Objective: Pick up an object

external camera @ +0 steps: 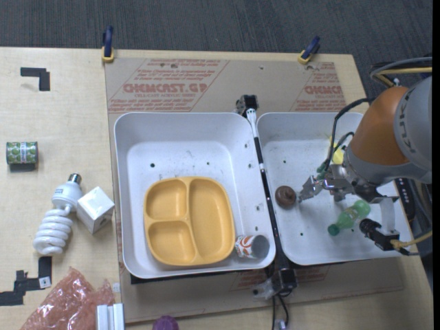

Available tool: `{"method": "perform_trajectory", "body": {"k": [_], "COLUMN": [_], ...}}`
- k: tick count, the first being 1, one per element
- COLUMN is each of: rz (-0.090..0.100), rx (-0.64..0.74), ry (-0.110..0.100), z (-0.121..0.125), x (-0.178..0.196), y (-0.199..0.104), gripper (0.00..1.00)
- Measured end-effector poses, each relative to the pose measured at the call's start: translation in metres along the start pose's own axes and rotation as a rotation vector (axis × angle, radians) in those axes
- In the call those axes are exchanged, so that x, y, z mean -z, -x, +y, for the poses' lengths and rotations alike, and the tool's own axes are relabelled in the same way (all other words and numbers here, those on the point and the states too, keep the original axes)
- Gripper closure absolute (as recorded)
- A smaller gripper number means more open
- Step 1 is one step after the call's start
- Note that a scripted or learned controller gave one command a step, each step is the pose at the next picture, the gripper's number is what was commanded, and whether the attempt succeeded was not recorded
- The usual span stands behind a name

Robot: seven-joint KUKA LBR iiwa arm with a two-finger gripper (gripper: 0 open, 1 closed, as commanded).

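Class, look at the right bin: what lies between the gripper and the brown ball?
Nothing: in the camera view, bare white bin floor separates the gripper from the brown ball.

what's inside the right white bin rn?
In the right white bin: a small round brown object, a green translucent bottle lying on its side, and the gripper beside the brown object. The grey-and-orange arm covers the bin's right portion, so anything beneath it is hidden.
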State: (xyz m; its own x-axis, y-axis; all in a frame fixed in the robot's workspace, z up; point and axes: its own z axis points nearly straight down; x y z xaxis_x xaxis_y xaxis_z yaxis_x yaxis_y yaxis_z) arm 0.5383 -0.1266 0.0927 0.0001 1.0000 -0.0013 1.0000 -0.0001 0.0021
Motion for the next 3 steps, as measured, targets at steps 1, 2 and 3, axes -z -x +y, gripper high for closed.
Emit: {"method": "perform_trajectory", "body": {"k": [1, 2, 3], "rz": [0.001, 0.001, 0.001], "rx": [-0.002, -0.004, 0.002], "ry": [-0.003, 0.000, -0.001], "z": [-0.059, -0.057, -0.020], "x": [0.000, 0.010, 0.100], "y": [-0.033, -0.033, -0.102], "gripper": [0.00, 1.00, 1.00]}}
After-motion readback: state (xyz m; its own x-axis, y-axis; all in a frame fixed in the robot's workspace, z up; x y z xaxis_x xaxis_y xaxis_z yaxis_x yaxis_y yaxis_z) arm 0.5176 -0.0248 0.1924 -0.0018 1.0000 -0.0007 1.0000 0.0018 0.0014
